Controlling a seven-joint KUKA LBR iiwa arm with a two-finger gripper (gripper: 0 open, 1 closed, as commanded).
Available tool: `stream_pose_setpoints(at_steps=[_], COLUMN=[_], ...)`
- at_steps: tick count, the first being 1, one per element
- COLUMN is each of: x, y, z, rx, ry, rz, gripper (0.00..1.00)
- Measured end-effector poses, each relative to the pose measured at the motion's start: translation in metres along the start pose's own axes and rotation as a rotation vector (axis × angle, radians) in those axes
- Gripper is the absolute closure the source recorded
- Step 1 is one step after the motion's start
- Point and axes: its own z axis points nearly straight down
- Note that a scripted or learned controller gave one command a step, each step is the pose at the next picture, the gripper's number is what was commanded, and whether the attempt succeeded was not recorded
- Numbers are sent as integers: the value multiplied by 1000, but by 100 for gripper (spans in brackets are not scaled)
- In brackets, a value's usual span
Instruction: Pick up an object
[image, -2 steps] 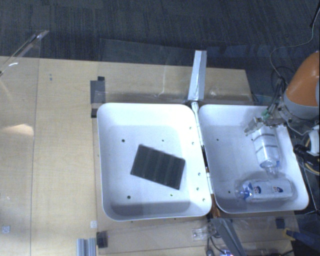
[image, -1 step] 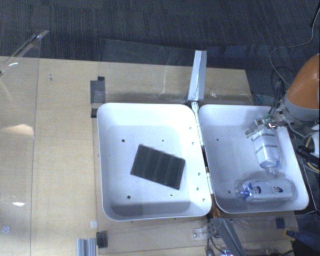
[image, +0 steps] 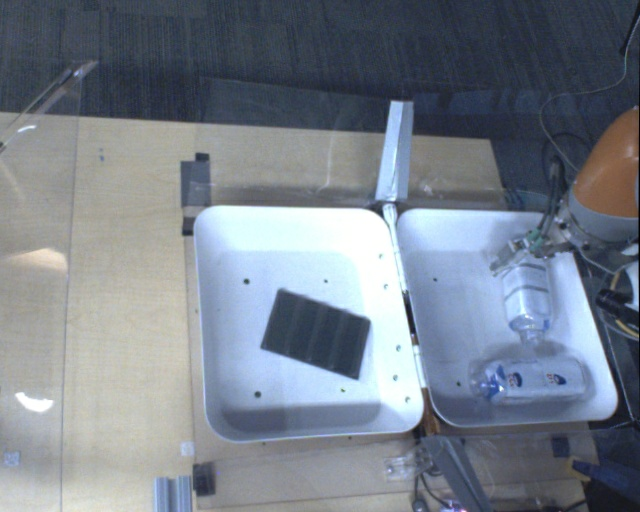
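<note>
My gripper (image: 527, 252) hangs over the back of the right bin (image: 450, 300), below the orange band of the arm (image: 610, 180). A clear plastic bottle (image: 527, 300) has its upper end between the fingers, which are shut on it, and its neck points toward the front of the bin. A second clear bottle (image: 530, 380) with a blue cap and a printed label lies on its side along the right bin's front wall. A dark ribbed rectangular pad (image: 316, 333) lies flat in the middle of the left bin (image: 230, 260).
The two bins share a divider (image: 404, 300) at the centre. A metal bar (image: 394, 150) stands behind it. Cables (image: 610, 310) run beside the right bin's right wall. The wooden bench (image: 100, 300) stretches to the left.
</note>
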Motion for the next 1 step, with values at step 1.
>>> stream_pose_setpoints(at_steps=[1], x=[0], y=[-6], z=[1], rx=[-2], ry=[-3], rz=[-128], gripper=[0])
